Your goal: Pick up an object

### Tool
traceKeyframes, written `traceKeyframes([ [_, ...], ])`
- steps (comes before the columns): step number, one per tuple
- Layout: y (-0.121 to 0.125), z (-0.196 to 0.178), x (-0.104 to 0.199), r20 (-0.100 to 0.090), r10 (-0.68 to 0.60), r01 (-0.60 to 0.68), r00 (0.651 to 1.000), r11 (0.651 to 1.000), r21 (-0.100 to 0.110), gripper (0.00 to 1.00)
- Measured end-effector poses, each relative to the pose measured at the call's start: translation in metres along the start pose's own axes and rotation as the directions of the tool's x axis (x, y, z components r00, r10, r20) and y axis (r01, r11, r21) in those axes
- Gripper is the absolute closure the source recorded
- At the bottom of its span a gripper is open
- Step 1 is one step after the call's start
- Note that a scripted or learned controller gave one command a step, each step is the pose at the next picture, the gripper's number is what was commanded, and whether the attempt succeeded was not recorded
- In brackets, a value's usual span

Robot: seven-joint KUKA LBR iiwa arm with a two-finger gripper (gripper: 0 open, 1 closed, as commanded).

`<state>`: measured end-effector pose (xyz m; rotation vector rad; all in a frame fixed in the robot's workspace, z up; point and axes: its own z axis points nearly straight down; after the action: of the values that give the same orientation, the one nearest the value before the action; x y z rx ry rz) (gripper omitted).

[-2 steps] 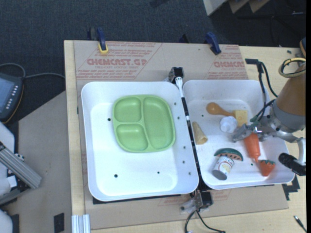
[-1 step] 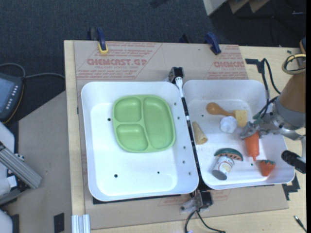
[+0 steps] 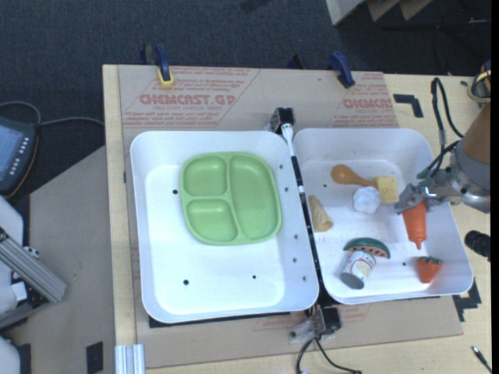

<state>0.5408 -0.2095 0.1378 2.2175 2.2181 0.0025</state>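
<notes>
My hand (image 3: 413,201) sits low over the right bin (image 3: 390,142), near its right wall, and an orange toy carrot (image 3: 416,223) hangs from it, thick end up between my fingers and tip pointing down toward the bin floor. So I am clenched on the carrot, gripping it at the very top; whether its tip rests on the floor or has cleared it, I cannot tell.

The grip is high and off-centre, so I judge the carrot could swing or slip out. The sound way to do this step is to rise straight up, slowly, with no sideways pull until the tip is above the bin's rim, and to keep the squeeze steady without re-gripping in mid-air.

Neighbours matter too. A small red strawberry-like piece (image 3: 428,268) lies just below the carrot's tip, near the bin's lower right corner, and a white crumpled ball (image 3: 366,201) and a yellow block (image 3: 386,187) lie just to the left. A vertical lift should clear all three. A wooden spoon-shaped piece (image 3: 348,175), a tan cone (image 3: 320,213), a watermelon slice toy (image 3: 367,248) and a small can (image 3: 357,270) lie farther left, well apart from my path.

The left bin (image 3: 156,232) holds a green divided plate (image 3: 231,197), and both bins rest on the surface (image 3: 234,92).
</notes>
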Motion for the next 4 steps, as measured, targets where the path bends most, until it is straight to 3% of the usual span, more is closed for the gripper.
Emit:
traceKeyframes([
  [2,0.007,-0.090,-0.001,0.001,-0.001,0.001,1.000,1.000,-0.002,1.00],
  [3,0.012,-0.100,0.055,-0.004,-0.006,0.006,1.000,1.000,0.003,1.00],
  [4,0.015,-0.086,0.104,-0.005,-0.006,0.006,1.000,1.000,0.007,1.00],
])
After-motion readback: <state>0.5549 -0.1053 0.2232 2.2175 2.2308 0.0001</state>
